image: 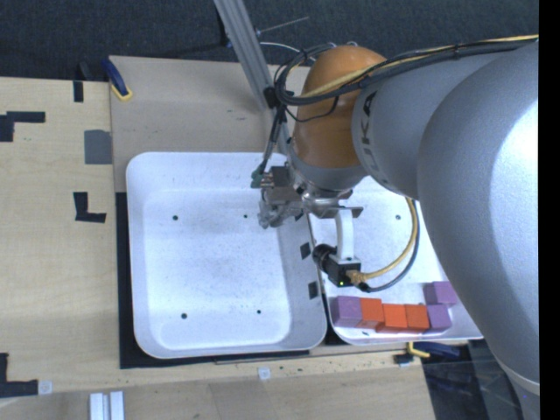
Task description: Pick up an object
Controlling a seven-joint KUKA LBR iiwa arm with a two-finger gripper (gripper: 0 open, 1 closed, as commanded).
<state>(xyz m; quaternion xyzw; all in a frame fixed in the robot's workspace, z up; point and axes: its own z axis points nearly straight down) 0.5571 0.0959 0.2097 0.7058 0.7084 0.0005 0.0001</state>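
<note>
The grey arm (464, 147) covers a large part of the right side, and it hides most of the right bin (389, 226); only a strip of this bin's floor and its near end can be seen. The tool (278, 201) hangs under the orange band (337, 103), over the far right part of the left bin (210, 252), close to the wall between the two bins; it is small, dark and a little blurred, so I cannot tell how wide it stands or whether anything is in it. At the near end of the right bin lies a row of blocks; a purple block (348, 310) at the left, an orange block (394, 316) in the middle, and more purple blocks (440, 303) at the right, partly cut off by the arm. A yellow cable (398, 265) curves down over this bin to a small black part with a green light (339, 269). The worktop (52, 261) is of pale wood with some black tape marks (86, 206) at the left; behind it the floor (105, 11) is dark; a metal rail (241, 33) goes up at a slant from the bench.
</note>
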